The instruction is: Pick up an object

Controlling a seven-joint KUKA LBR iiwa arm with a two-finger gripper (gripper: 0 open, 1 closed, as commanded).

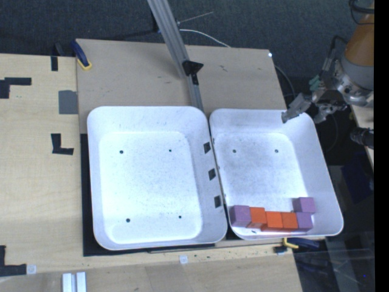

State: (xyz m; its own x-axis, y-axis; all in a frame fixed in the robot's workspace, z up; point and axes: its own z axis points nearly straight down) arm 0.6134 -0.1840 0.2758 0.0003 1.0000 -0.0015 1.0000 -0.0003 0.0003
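Several small blocks lie in a row along the front wall of the right bin (pixel 316 145). A purple block (pixel 241 214) is at the left end, and orange blocks (pixel 275 219) follow it. Two more purple blocks (pixel 304 205) are stacked at the right end. My gripper (pixel 299 108) hangs over the back right corner of that bin, far behind the blocks, with nothing visibly in it. The grey arm with its orange band (pixel 358 44) comes in from the upper right.
The left bin (pixel 97 132) sits beside the right one, with black clips along the shared edge. A slanted metal rail (pixel 173 32) crosses the bench behind the bins. Cables hang near the arm at right.
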